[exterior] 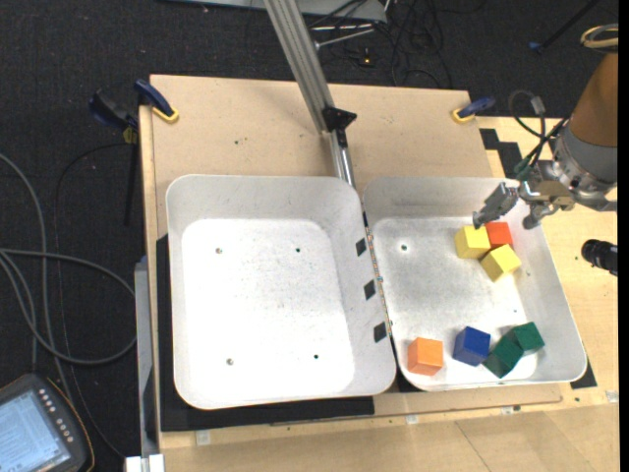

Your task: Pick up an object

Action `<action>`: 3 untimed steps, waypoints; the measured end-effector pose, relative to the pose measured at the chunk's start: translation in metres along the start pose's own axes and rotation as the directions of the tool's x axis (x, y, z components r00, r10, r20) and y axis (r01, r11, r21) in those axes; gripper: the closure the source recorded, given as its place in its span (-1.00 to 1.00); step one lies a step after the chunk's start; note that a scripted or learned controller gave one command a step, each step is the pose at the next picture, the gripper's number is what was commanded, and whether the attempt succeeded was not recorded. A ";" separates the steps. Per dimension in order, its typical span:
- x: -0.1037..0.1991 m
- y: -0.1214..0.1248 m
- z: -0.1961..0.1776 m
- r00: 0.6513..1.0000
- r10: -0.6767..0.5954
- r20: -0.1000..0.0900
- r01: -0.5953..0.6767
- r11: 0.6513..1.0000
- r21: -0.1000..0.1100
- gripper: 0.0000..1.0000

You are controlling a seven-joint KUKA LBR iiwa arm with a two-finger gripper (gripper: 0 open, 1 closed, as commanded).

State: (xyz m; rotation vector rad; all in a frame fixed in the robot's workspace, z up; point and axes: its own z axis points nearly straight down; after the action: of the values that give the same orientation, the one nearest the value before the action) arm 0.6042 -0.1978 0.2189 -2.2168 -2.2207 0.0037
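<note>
My gripper (515, 207) hangs over the far right part of the right bin (413, 273), its two fingers spread open with nothing between them. Just below and left of it lie a yellow block (472, 241), a small red-orange block (499, 233) and a second yellow block (502, 262), close together. Along the bin's near edge sit an orange block (426, 355), a blue block (472, 345) and two green blocks (528, 337) (505, 356).
The left bin (260, 288) lies beside the right one on the wooden bench (256, 126). A slanted metal pole (305, 57) runs from the top to the gap between the bins. Clamps (157, 101) (472, 109) hold the bench's far corners.
</note>
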 end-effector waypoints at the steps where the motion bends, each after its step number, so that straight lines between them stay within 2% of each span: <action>1: 0.000 0.001 -0.003 1.000 -0.002 0.002 0.002 1.000 -0.004 -1.00; 2: -0.001 -0.001 0.061 1.000 0.002 0.000 -0.002 1.000 0.001 -1.00; 3: -0.005 0.007 0.096 1.000 0.000 0.008 0.000 1.000 -0.024 -1.00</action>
State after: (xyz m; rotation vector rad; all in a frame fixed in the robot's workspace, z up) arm 0.6110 -0.2023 0.1234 -2.2327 -2.2371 -0.0146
